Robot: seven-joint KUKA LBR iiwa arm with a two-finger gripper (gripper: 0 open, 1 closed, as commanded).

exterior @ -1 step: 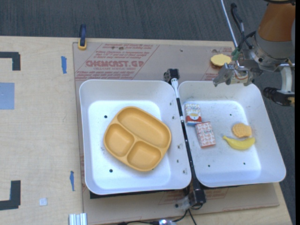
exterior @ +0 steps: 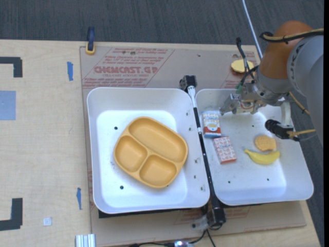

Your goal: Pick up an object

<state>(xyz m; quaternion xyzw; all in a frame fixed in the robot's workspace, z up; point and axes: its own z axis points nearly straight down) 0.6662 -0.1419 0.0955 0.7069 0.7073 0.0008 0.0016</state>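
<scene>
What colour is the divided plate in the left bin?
Orange-yellow, plain; the plate shows clearly in the camera view.

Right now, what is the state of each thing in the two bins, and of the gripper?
Divided yellow plate: flat in left bin, compartments bare.
Small carton: lying in right bin.
Pink packet: lying flat.
Banana: lying beside the cookie.
Gripper: over right bin's far edge, holding nothing visible.

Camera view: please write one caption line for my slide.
Grey arm's gripper over right white bin; yellow divided plate in left white bin.
</scene>
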